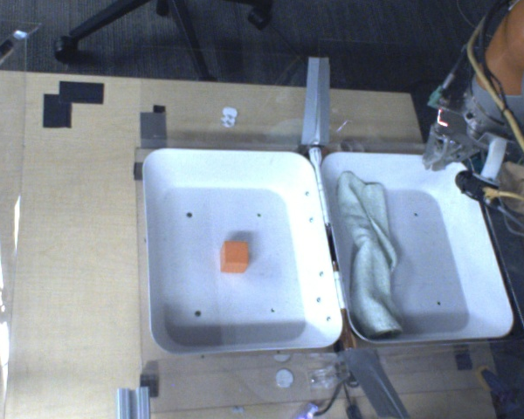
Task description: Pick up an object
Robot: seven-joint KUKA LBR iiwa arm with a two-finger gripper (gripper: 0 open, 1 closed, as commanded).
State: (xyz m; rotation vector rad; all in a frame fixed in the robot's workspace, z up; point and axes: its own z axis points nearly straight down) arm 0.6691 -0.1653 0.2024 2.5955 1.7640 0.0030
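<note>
Pincer (443, 151) of the grey arm hangs at the far right corner of the right-hand shallow white bin (437, 201), just over its rim; whether it is spread or pressed together cannot be told from this slant, and nothing visible sits in it. Below and to its left, a crumpled grey-white cloth (369, 251) lies lengthwise along the right bin's left side. Beyond the divider, a small orange cube (235, 257) rests alone near the middle of the left-hand shallow white bin (175, 199), well apart from the arm. The approach seems barely begun. Next, the arm must choose a target, travel over it, and descend; the cloth is nearer, the cube offers firmer faces.
</note>
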